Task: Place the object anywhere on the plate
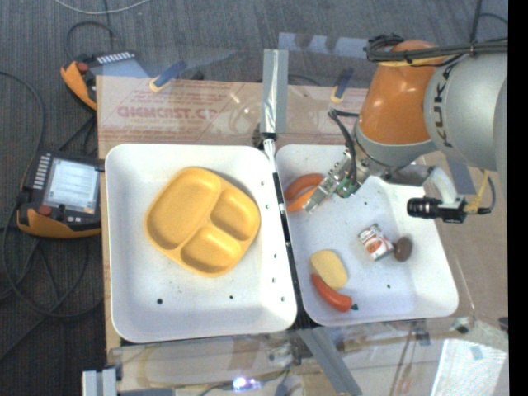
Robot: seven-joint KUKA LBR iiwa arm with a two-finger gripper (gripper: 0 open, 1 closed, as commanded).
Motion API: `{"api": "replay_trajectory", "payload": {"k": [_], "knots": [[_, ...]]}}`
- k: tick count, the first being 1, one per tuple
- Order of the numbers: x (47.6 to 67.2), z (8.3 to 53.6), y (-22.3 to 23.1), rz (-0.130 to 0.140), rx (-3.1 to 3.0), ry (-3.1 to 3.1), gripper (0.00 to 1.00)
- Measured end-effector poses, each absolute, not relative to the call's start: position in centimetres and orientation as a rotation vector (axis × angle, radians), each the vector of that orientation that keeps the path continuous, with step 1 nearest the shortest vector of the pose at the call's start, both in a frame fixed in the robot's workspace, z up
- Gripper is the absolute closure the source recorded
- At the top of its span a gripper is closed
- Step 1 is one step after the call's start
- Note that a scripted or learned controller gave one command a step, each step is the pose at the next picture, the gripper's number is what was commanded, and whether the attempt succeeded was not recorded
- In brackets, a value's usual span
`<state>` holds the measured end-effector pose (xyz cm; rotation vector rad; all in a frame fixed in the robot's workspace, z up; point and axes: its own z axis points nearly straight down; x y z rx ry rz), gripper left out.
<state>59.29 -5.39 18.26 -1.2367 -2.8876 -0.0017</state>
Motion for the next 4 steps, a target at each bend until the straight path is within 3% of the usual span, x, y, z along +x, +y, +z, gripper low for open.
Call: {"api": "replay_trajectory", "payload": {"k": [1, 2, 3, 4], "knots": [[59.3, 18.2, 4.1, 0.001, -0.727, -3.056, 1.0], [58.7, 18.3, 7.2, -0.001, -0.121, -3.14, 1.0], [61.4, 19.8, 12.2, -0.001, 0.085, -3.142, 1.0], [65.3, 26.6, 18.8, -0.002, 0.282, -3.132, 1.0]]}}
